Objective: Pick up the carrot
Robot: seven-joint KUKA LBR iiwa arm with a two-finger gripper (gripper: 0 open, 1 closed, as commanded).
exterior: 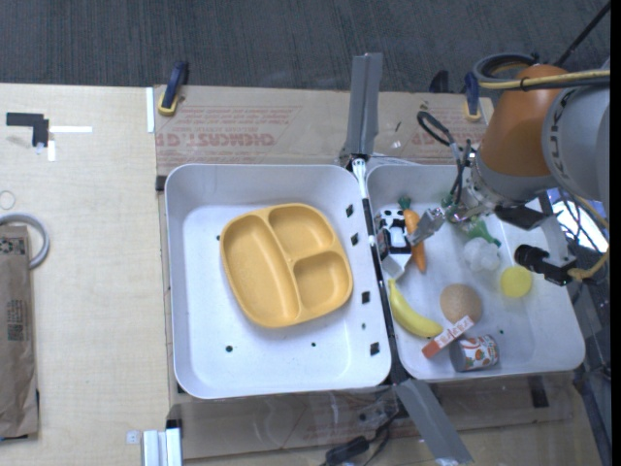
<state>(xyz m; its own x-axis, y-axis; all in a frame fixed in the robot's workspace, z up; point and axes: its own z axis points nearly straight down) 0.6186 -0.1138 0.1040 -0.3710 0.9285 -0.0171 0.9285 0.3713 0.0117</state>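
- Gripper (434,218) hovers at the carrot's (417,242) upper end in the right bin (561,343); I can't tell its grip.
- Banana (411,314) lies clear below, leaving access.

red print on the cardboard (254,124) behind the bins reads "chemcats", upside down; rest illegible.

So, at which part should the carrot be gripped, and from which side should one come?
Grip the carrot around its thicker upper half, coming down from above with the fingers across its width. It lies flat and roughly lengthwise in the right bin, tapering toward the banana. A black-and-white object crowds its left side, so closing there looks tight. The end effector is near its upper end.
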